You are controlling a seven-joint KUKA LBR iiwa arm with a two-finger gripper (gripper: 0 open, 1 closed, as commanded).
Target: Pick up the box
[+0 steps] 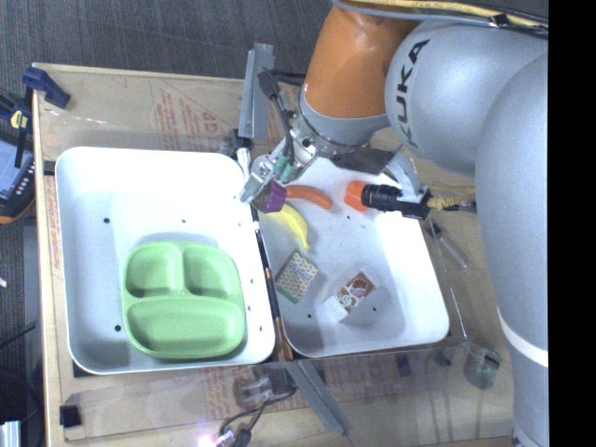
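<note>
Two small boxes lie in the right bin. One is a flat box with a green and white pattern, near the bin's left wall. The other is a brown and white box, a little to its right. My gripper hangs over the bin's far left corner, well behind both boxes. A purple object sits right under the gripper's tip, and whether it is gripped is unclear.
A yellow banana and an orange carrot-like piece lie just in front of the gripper. Another orange piece lies at the bin's far side. The left bin holds a green divided tray.
</note>
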